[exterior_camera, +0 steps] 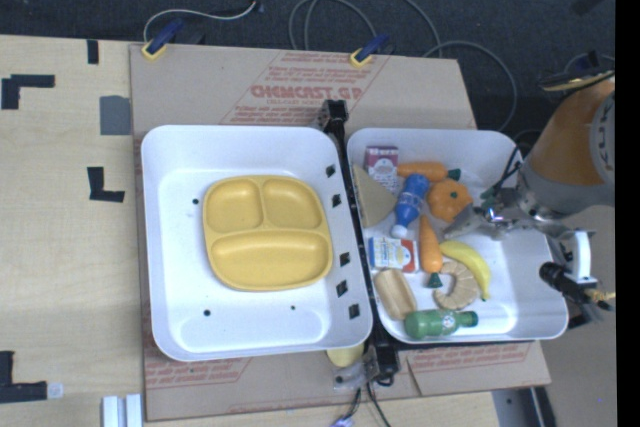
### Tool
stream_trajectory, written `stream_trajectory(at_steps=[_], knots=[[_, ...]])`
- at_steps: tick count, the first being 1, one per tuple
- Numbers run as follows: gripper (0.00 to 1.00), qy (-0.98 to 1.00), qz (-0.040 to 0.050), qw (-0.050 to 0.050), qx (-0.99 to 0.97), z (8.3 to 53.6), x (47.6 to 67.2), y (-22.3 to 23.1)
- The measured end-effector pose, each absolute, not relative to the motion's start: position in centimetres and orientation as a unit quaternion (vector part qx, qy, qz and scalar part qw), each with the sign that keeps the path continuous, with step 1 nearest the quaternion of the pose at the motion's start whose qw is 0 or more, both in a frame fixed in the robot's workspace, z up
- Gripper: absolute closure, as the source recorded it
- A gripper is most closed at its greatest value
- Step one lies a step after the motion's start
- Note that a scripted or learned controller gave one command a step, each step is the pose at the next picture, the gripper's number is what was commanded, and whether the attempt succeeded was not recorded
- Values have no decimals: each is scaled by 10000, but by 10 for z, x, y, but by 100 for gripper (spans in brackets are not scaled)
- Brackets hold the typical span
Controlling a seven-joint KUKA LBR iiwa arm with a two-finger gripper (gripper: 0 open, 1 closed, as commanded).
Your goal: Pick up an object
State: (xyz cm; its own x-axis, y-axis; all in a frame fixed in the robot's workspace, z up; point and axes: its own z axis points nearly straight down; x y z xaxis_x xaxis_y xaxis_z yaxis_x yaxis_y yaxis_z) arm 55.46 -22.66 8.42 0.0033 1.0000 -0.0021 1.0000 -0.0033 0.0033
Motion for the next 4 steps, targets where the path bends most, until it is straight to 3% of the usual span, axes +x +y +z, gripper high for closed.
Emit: stream_trajectory(at_steps=[1, 2, 3, 4], knots=[[0, 7067, 13, 64, 7075, 88, 485, -166], [0, 7072, -11, 52, 7070, 87, 523, -133], [100, 7067, 5, 53, 7075, 97, 523, -133], [100, 7115, 61, 51, 7026, 191, 625, -54]])
